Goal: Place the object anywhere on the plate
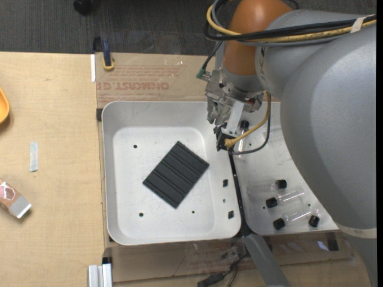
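one fixed camera above the bench (48,112), looking down aslant on both bins (119,232).

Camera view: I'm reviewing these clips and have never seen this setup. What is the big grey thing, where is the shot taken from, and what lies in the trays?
The shot comes from one fixed camera above the bench, looking down at a slant. The big grey shape on the right is a robot arm, with an orange band above its wrist. At its tip is a two-finger gripper, which hangs over the divide between two shallow white bins. I cannot tell whether it is holding anything.

In the left bin lies a dark ribbed rectangular plate, flat and turned diagonally. In the right bin, near the arm, lie a few small clear vials with black caps. Outside the bins, on the wooden bench, there are a few small odds and ends at the left.
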